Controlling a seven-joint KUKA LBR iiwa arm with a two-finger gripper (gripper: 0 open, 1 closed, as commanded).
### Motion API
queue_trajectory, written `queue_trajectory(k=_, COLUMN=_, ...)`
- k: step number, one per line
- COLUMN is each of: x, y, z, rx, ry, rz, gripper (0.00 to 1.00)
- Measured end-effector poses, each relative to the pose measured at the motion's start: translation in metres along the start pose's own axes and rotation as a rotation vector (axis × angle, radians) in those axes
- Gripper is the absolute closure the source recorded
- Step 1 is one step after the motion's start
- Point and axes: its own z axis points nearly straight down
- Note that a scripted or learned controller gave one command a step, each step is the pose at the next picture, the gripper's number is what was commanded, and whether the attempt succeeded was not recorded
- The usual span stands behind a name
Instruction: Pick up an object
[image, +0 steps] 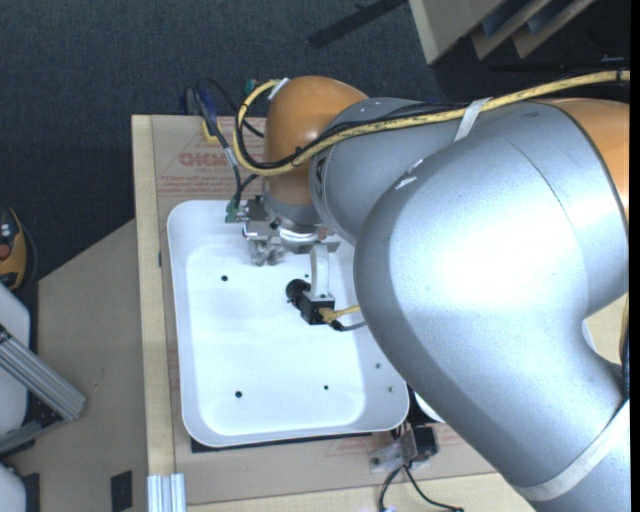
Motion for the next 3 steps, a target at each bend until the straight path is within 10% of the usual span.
queue_trajectory(k=1, x=0.032, y=0.029, z=-0.045, rx=0.0, ry=0.0, rz=0.001, gripper=1.0)
queue_trajectory(k=2, x=-0.096, y=0.026, z=0.003, rx=0.015, ry=-0.005, rz=0.015, gripper=1.0)
queue_trajectory(k=3, x=-0.032, y=0.027, z=0.0, rx=0.005, ry=-0.002, rz=0.001, gripper=1.0)
